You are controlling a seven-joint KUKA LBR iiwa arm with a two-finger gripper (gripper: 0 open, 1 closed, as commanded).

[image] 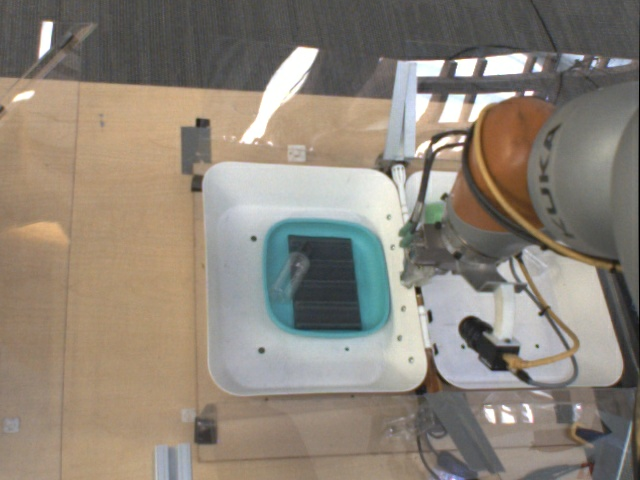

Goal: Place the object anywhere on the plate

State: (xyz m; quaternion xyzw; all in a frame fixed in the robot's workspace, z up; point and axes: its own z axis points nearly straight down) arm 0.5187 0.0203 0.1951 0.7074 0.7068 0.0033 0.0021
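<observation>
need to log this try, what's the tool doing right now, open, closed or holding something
tool: cannot be told; it sits at the seam between the two bins, under the arm's wrist, and nothing shows it holding anything.

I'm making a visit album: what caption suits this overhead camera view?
A clear object lies on a dark mat inside the teal plate in the left bin; the arm hangs over the right bin.

Grey arm reaching in from right, wrist bent downward

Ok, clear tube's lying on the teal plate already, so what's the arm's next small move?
Probably lift the arm up and away rightward: the clear plastic tube already lies on the teal square plate in the left white bin, apart from the wrist.
</observation>
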